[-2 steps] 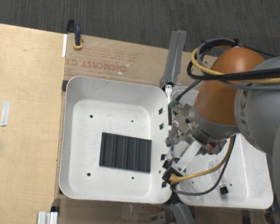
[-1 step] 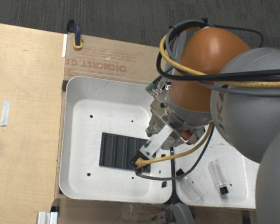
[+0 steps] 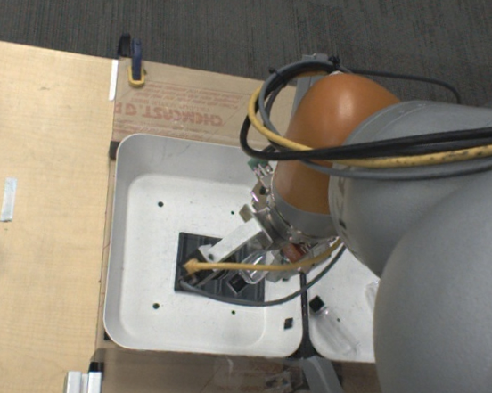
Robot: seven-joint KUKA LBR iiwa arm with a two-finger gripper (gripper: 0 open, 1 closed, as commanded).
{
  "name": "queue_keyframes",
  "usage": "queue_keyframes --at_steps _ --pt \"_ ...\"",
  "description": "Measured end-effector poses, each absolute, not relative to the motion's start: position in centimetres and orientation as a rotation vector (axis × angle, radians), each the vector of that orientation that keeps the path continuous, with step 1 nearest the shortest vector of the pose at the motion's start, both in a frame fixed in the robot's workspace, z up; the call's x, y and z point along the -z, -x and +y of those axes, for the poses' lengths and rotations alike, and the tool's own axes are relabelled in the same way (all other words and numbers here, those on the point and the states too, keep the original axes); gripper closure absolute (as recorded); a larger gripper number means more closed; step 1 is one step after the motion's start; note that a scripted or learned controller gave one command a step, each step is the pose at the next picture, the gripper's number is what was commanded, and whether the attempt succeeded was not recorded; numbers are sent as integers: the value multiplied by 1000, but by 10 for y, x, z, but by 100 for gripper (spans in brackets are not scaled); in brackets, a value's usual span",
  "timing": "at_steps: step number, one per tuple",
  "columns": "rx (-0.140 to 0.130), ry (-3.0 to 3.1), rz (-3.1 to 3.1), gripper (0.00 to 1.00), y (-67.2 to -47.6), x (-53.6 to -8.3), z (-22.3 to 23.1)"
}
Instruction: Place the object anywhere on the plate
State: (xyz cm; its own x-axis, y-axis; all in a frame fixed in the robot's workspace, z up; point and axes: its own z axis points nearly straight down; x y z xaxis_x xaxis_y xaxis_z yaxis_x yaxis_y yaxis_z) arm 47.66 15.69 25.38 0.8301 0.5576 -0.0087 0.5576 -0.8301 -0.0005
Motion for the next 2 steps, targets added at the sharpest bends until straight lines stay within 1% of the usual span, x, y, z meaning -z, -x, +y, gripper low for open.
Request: queue_keyframes --at_steps 1,2 --pt "4 -3093 533 100 -478 -239 227" --pt "4 -3092 534 0 -478 -239 227"
